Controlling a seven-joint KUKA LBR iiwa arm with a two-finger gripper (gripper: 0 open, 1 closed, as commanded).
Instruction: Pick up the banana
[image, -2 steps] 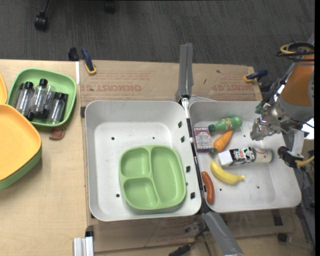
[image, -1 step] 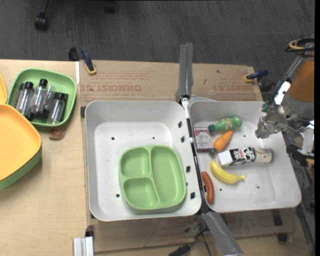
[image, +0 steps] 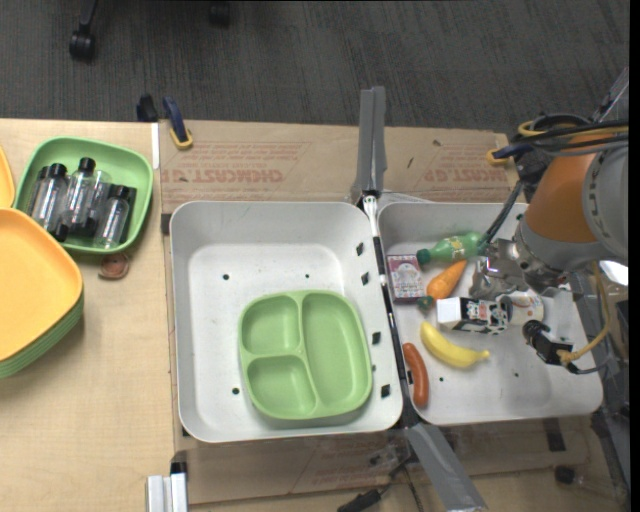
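The yellow banana (image: 452, 346) lies flat in the right bin (image: 530, 395), near its middle, curving from upper left to lower right. My gripper (image: 484, 311) hangs just above and to the right of the banana's upper end, close to it, with nothing visibly held. The grey arm with its orange band (image: 560, 205) comes in from the right, over the bin's far right part.
An orange carrot (image: 446, 278), a green bottle (image: 450, 246) and a pink box (image: 404, 277) lie beyond the banana. A red sausage (image: 416, 374) lies at its front left. The left bin (image: 200, 300) holds a green divided plate (image: 305, 352).
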